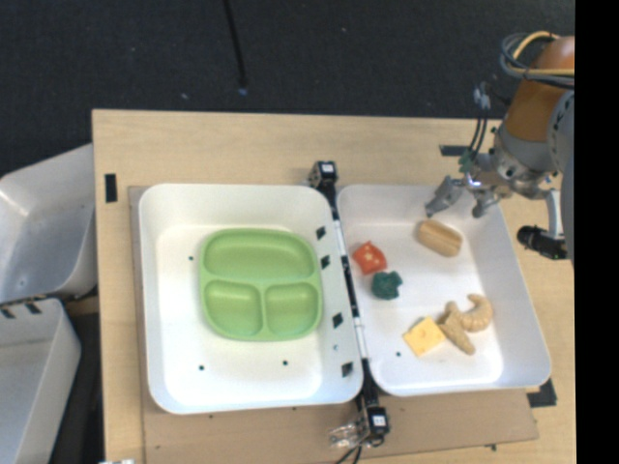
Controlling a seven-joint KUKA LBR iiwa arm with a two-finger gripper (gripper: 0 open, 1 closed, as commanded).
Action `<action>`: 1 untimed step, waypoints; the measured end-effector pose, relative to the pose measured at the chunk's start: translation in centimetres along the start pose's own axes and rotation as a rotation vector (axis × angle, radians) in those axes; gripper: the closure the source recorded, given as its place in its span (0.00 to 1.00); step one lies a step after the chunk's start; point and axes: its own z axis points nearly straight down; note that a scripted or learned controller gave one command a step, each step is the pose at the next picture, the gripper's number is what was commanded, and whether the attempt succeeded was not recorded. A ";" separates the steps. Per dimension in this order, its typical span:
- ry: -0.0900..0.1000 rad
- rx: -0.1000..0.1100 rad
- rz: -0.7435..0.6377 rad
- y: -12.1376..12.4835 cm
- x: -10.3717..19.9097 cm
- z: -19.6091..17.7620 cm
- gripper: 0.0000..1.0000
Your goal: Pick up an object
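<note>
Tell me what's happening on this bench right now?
A grey KUKA arm reaches in from the right, its pincer open just above a tan bread roll in the right bin, holding nothing. A red piece, green piece, cheese wedge and croissant lie nearby. The left bin holds a green divided plate.

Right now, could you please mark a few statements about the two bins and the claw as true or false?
1. The green divided plate lies in the left bin. True.
2. The claw grips the bread roll. False: it hovers open above the roll, holding nothing.
3. The yellow cheese wedge sits beside the croissant. True.
4. The red piece lies on the green plate. False: it lies in the right bin, next to the small dark green piece.
</note>
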 end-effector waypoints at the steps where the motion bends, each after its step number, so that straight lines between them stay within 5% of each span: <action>1: 0.000 -0.004 -0.002 0.0 0.0 4.8 0.00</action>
